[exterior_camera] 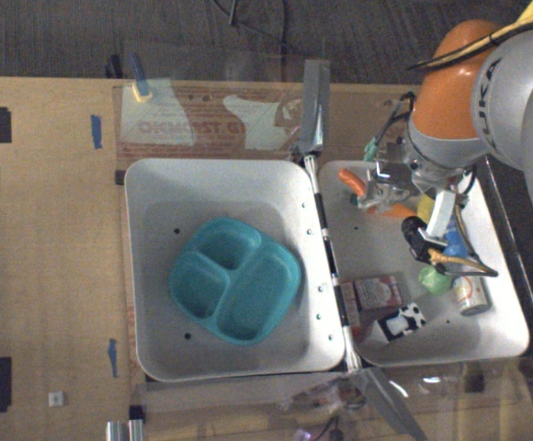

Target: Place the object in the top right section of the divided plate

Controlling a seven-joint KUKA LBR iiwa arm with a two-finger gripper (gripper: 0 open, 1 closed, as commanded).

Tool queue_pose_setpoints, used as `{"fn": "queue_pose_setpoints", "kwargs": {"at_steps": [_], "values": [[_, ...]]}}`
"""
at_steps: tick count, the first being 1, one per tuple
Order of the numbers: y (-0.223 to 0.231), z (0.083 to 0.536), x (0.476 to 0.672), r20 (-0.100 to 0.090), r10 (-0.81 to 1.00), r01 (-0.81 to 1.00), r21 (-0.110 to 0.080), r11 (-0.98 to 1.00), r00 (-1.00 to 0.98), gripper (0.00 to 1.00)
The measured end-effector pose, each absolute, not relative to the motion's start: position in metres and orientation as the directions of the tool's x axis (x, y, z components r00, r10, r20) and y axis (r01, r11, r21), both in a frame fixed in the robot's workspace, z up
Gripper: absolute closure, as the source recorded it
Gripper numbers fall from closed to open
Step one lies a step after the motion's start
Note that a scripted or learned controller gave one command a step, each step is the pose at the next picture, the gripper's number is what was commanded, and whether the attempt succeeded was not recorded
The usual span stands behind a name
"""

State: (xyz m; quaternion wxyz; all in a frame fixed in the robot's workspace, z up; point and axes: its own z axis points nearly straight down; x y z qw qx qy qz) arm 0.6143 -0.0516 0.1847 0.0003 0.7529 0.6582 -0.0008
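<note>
The teal divided plate [236, 279] lies in the left white bin [156, 200], and its sections hold nothing. My gripper [384, 189] hangs low over the upper left part of the right bin [505, 324]. An orange carrot-like piece [350, 181] pokes out just to its left. Another orange bit [396, 211] shows right below the gripper. The gripper body hides whatever lies directly under it.
The right bin also holds a brown packet [378, 292], a black-and-white toy [402, 322], a green ball [435, 279], a small can [471, 295] and a blue item [455, 244]. A metal divider [314, 118] stands between the bins at the back.
</note>
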Motion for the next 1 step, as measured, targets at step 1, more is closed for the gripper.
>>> {"fn": "queue_pose_setpoints", "kwargs": {"at_steps": [1], "values": [[0.0159,0.1847,0.5924,0.000,0.995,0.995,-0.001,-0.097,0.097,1.00]]}}
